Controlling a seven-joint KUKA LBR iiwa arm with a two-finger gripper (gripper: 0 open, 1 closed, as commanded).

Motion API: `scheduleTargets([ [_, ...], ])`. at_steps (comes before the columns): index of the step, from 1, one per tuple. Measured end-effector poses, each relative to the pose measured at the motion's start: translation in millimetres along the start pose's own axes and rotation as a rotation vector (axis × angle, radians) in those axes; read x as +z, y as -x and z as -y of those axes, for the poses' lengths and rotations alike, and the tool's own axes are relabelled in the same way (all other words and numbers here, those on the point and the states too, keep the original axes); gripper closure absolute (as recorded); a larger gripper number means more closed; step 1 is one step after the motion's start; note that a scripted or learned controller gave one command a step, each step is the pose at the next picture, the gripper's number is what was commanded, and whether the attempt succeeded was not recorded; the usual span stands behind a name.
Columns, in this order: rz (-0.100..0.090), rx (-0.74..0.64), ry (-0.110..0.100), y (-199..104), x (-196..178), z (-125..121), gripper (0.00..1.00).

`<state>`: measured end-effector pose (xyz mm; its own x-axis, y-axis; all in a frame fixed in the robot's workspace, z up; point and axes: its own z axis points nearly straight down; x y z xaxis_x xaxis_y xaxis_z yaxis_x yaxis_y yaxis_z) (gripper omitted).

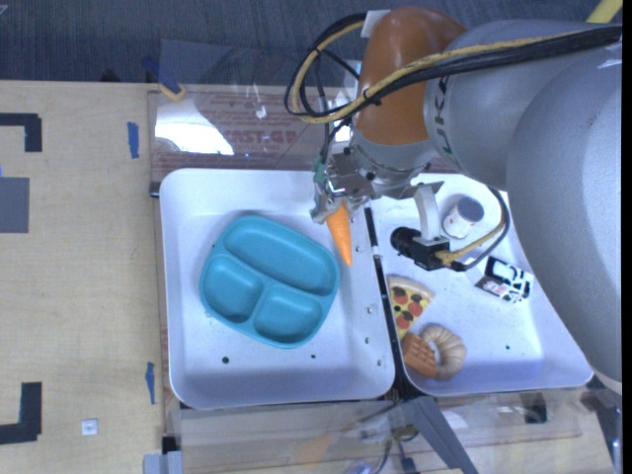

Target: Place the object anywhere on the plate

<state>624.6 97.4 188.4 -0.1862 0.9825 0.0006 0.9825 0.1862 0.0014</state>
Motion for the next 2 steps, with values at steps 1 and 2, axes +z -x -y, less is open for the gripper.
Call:
scheduleTargets([
  [1, 0.000, -0.101, -0.003, -62.6, 87.7, 5.3, 1.00],
  [2, -0.003, -0.100, -0.004, -62.9, 86.7, 5.5, 0.00],
])
